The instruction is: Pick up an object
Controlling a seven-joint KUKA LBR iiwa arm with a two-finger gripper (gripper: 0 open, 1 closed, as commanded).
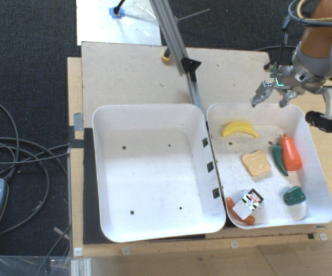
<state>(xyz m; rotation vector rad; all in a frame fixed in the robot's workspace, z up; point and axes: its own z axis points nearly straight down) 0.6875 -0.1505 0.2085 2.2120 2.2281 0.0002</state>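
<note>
gripper (274, 96): hangs over the far rim of the right bin, fingers spread apart, nothing between them.
right bin (321, 171): holds all the objects.
banana (239, 129): yellow, near the far wall, closest thing to the gripper.
bread slice (256, 164): flat, mid-bin.
carrot (290, 153): orange, just beside a green pepper (278, 159).
green block (294, 196): near the right wall.
small carton (247, 204): printed, at the near wall.
left bin (149, 171): white, beside the right one.
</note>
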